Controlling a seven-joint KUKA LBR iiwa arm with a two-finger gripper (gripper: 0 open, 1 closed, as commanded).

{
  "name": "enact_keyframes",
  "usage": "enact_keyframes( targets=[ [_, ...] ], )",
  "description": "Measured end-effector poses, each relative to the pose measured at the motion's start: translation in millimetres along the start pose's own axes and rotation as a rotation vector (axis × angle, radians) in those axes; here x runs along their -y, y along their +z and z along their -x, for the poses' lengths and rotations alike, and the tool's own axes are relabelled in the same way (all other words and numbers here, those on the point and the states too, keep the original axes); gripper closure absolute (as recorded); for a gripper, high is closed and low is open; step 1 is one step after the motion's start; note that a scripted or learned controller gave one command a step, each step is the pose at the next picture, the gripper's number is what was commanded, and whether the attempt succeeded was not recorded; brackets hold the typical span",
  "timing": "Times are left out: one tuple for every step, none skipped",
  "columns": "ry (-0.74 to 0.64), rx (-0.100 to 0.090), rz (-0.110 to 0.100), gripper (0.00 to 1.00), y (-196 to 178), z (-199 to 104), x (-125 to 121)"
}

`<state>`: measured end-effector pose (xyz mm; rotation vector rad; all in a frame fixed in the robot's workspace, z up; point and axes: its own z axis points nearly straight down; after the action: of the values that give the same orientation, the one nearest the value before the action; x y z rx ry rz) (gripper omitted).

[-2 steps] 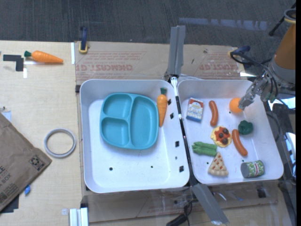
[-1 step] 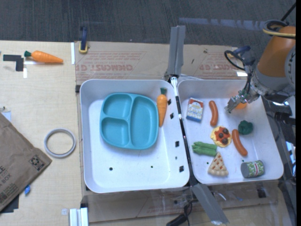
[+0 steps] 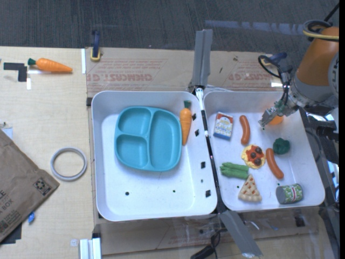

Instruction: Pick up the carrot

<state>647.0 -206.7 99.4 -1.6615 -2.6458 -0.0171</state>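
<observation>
Hand (image 3: 271,117) hovers low over the right white shallow bin (image 3: 312,161), right beside a small orange object (image 3: 276,120); whether it grips anything, you cannot tell. Your target, the orange plastic carrot with a green top (image 3: 185,123), lies in the left bin against the teal divided plate (image 3: 149,138). I judge you're in the approach step, and next you must cross the divider.

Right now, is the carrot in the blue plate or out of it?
Out. The carrot lies in the left bin, against the blue divided plate's right edge.
</observation>
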Motion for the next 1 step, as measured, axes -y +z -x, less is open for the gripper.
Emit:
enact_keyframes(
  targets=[
    [0.212,-0.003,0.006,1.0,6.9,-1.3,-2.9]
  ],
)
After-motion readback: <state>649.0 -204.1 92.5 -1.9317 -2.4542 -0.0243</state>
